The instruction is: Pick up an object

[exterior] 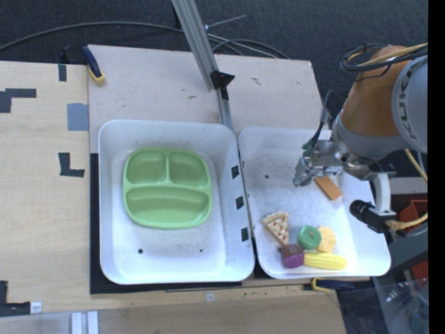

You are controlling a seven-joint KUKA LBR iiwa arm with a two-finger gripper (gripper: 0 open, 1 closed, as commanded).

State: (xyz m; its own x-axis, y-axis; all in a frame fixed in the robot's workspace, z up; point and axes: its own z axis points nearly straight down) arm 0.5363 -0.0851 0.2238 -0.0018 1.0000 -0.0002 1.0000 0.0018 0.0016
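Note:
My gripper (306, 171) hangs low over the upper middle of the right bin (278, 145), on the grey arm with its orange band (372, 99). An orange block (329, 188) lies on the bin floor just to the right of and below the gripper tip, close to it or touching. Near the bin's front sits a cluster of toy food: a pizza slice (277, 226), a green round piece (309, 238), an orange-yellow piece (327, 239), a purple piece (292, 257) and a yellow corn cob (325, 261).
The left bin (111, 249) holds a green divided plate (167, 188). A grey metal post (197, 33) slants over the back of the bench. Cables run behind the bins. A black fitting (368, 214) sticks out at the right bin's right rim.

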